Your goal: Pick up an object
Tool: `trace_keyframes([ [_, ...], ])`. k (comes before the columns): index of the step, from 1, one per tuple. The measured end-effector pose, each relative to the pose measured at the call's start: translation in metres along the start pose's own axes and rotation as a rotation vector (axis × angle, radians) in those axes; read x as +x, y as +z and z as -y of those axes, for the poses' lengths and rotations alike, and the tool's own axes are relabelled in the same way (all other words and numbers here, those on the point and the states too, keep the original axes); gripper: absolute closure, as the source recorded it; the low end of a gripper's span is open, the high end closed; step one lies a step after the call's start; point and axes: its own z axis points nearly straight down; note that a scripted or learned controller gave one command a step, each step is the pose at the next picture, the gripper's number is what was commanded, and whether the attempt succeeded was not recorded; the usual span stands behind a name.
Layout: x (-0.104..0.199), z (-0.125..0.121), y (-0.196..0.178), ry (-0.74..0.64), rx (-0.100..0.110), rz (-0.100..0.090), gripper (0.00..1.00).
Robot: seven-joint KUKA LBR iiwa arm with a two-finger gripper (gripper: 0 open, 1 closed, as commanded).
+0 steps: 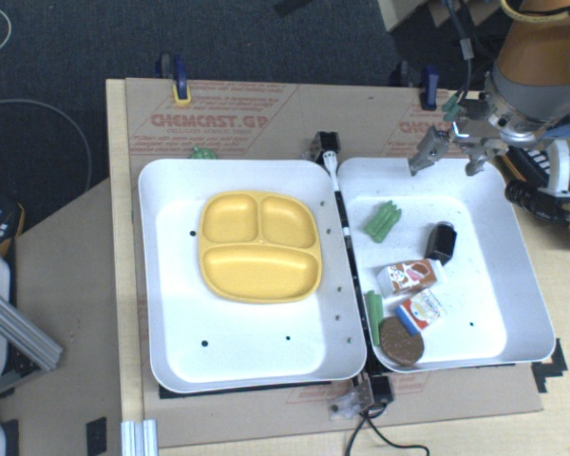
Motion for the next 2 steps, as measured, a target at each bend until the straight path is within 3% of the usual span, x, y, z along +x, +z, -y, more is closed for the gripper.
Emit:
trace_keyframes([
  [2,0.087,0.086,-0.095,-0.005,-0.005,-0.002,0.00],
])
